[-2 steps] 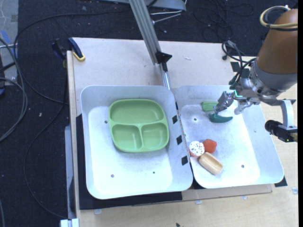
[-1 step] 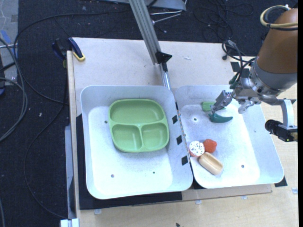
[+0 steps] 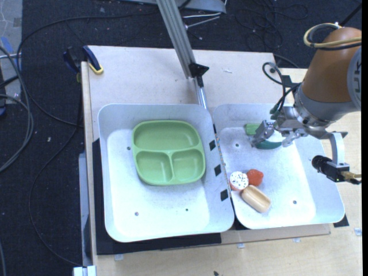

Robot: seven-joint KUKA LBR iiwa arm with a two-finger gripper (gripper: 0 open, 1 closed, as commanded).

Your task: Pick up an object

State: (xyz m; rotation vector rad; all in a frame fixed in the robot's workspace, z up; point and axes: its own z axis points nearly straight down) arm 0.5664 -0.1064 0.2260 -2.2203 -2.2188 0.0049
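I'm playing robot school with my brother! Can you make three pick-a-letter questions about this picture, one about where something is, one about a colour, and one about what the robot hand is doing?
1. Where is the divided plate?
A. In the left bin
B. In the right bin
C. On the floor

2. What colour is that plate?
A. Red
B. Green
C. Black

3. Where is the gripper now?
A. Over the left bin
B. Low in the right bin, by a teal thing
C. Touching the hot dog bun

Answers: 1 A, the plate lies in the left bin. 2 B, it is light green all over. 3 B, the gripper hangs at the right bin's far side beside the teal thing, apart from the bun.
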